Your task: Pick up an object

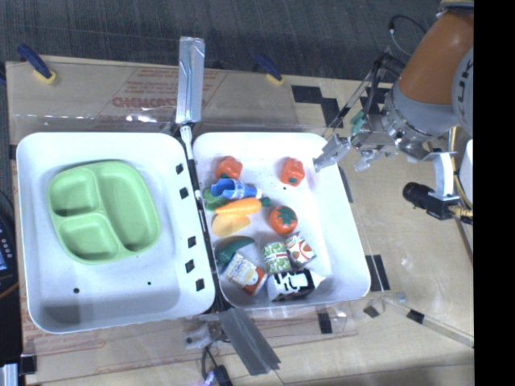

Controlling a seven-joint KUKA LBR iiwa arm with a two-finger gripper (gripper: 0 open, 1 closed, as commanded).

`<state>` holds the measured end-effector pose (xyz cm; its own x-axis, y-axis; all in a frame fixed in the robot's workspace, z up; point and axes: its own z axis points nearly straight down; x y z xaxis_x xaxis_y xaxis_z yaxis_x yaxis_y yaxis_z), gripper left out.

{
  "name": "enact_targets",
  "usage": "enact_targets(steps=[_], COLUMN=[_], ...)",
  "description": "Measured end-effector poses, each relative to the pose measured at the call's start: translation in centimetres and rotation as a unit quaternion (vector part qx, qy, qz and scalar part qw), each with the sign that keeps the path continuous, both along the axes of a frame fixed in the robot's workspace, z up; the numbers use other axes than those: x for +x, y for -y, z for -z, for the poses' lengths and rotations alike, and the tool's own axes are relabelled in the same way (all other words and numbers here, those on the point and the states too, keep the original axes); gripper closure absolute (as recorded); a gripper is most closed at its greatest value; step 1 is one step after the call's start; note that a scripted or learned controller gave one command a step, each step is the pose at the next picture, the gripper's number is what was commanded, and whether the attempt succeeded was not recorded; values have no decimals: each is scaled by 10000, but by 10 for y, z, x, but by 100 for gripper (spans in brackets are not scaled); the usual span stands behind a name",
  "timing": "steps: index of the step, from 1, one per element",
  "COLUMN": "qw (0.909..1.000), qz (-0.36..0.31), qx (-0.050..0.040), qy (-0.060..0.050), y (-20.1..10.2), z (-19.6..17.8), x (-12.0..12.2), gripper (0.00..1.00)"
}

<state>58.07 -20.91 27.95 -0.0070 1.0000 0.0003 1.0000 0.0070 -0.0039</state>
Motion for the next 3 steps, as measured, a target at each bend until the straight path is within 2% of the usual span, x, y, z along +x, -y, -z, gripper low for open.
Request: enact_targets(steps=[1, 2, 3], qw=[9979, 9977, 9979], qz=[-651, 680, -655], qx=[-6, -9, 5], qy=[19, 17, -1], y=[0, 1, -48], z=[-56, -49, 48], x=[17, 56, 59], gripper=[0, 0, 0])
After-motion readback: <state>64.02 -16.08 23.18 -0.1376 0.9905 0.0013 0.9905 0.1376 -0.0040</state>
